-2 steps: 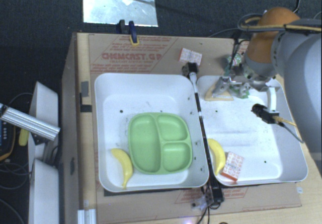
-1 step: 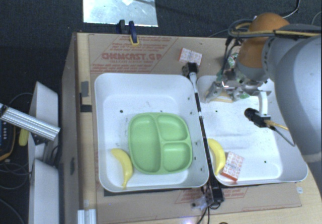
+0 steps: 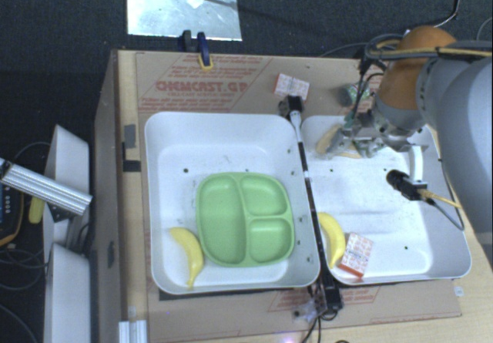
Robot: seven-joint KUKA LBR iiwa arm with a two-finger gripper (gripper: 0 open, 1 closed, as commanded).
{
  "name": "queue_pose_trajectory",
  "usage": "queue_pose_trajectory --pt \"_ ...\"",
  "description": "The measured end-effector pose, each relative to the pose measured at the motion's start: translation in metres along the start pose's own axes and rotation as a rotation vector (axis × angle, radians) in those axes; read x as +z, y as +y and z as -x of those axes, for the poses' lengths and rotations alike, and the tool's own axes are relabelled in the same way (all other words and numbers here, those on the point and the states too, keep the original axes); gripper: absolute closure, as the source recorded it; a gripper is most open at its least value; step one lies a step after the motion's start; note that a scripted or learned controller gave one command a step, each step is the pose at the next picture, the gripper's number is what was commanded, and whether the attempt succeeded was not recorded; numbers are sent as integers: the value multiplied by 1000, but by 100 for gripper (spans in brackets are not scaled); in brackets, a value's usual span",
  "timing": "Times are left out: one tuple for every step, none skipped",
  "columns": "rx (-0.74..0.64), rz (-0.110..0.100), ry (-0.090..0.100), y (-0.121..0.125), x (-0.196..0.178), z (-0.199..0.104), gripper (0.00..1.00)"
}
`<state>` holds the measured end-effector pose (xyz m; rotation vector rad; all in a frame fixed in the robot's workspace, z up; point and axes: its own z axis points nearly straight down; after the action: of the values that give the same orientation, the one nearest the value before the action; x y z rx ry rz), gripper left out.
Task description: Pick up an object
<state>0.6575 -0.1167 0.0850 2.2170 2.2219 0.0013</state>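
Nearest the camera, in the left shallow white bin [image 3: 166,149], a small curved yellow banana [image 3: 189,250] lies in the near corner. It touches the edge of a pale green divided plastic plate [image 3: 245,218] that sits in the middle of that bin.

Across the divider, in the right shallow white bin [image 3: 431,249], a second yellow banana [image 3: 334,235] lies along the near left wall. A small red-and-white cardboard box [image 3: 356,253] sits just beside it.

Farther back, at the far left corner of the right bin, the grey arm's gripper [image 3: 356,139] sits low over the floor. Whether it is open or closed cannot be told.

A pale tan object [image 3: 337,142] shows right beside the gripper. It is too blurred to name, and nothing shows it being held. It is probably the target, since it is closest to the gripper. It looks small and light, and the nearby bin wall leaves little room, so a grasp across its narrow width seems best.

The second banana would likely be smooth and rounded, and is best taken across its thick middle. The box is light, could crush, and should be gripped on its flat sides.
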Motion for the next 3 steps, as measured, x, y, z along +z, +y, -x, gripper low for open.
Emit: queue_pose_trajectory --pt "0 3 0 13 -60 17 0" --pt "1 -11 1 10 -9 -4 0" --pt "0 3 0 12 -55 -3 0"
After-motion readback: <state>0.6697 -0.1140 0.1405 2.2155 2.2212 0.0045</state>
